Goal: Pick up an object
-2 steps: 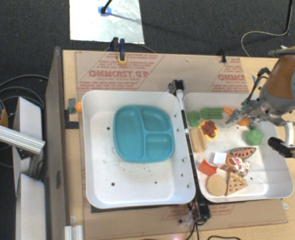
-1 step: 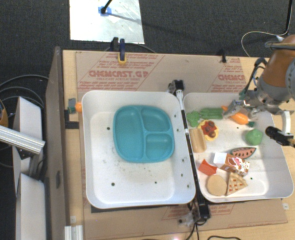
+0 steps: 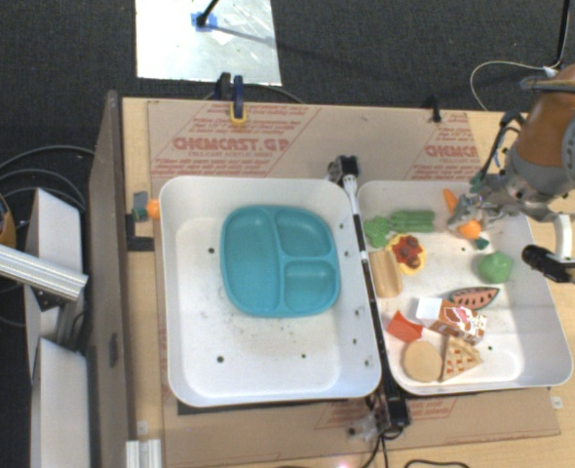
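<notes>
Robot tool (image 3: 470, 214) low in the right bin (image 3: 551, 354), at an orange toy (image 3: 471, 229), positioned to grab it; grip state unclear

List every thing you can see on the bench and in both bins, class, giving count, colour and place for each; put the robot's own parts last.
bins: two, white, side by side on the bench
divided plate: one, teal, middle of the left bin
green toy vegetable: one, green, top left of the right bin
hot dog: one, tan, left side of the right bin
red and yellow toy: one, beside the hot dog
green ball: one, green, right part of the right bin
watermelon slice: one, red and green, below the ball
pizza slice: one, tan, bottom of the right bin
round cookie: one, tan, beside the pizza slice
orange piece: one, orange, at the tool
arm: one, grey with orange band, right
tool: one, over the right bin's top
</notes>
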### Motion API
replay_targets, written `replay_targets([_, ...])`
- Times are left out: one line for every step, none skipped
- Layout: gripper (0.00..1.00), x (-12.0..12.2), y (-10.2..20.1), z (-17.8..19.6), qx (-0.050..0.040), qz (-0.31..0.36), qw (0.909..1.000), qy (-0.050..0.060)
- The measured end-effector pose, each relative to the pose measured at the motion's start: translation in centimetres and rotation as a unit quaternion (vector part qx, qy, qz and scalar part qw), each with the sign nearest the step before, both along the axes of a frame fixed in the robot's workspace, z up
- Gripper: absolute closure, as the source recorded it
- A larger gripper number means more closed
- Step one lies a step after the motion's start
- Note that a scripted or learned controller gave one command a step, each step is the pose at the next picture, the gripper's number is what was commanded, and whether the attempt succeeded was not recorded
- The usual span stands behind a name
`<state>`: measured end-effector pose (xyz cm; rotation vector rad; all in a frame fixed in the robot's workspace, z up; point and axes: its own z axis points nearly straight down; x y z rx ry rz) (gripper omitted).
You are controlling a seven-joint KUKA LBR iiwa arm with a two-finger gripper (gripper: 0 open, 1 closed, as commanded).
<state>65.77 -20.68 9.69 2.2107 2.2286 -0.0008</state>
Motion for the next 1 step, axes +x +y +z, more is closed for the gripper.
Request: replay_targets([1.00, 0.94, 5.20, -0.62, -0.0059, 0.001, 0.9999, 0.008])
